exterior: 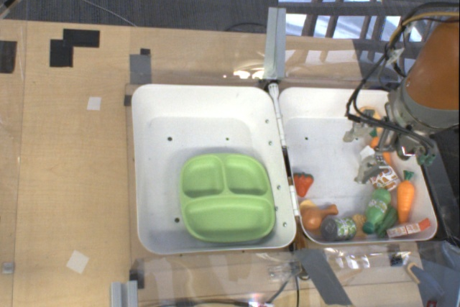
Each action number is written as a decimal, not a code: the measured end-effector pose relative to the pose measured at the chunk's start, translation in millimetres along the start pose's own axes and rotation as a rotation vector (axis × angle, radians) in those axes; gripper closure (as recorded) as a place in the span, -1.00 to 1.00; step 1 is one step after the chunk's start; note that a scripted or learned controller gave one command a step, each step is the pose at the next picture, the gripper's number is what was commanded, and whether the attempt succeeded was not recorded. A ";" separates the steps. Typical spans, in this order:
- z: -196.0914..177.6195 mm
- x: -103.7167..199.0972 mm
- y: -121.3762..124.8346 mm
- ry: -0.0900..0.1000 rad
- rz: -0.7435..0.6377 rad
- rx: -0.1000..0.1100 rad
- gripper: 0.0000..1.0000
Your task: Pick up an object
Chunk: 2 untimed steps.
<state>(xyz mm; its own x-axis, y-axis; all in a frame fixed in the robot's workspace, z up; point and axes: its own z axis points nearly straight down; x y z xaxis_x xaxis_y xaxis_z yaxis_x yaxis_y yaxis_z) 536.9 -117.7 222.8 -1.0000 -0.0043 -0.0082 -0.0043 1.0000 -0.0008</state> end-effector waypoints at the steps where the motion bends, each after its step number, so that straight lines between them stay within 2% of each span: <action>1: 54.9 -30.0 -50.9 0.004 0.016 0.000 -1.00; 2: 133.5 -9.4 -76.7 -0.007 0.201 0.001 -1.00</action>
<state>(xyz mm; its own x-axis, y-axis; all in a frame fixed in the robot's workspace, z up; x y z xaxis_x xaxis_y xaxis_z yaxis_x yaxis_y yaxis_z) 547.7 -194.5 89.5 -0.9806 0.1953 -0.0150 0.1953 0.9807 0.0001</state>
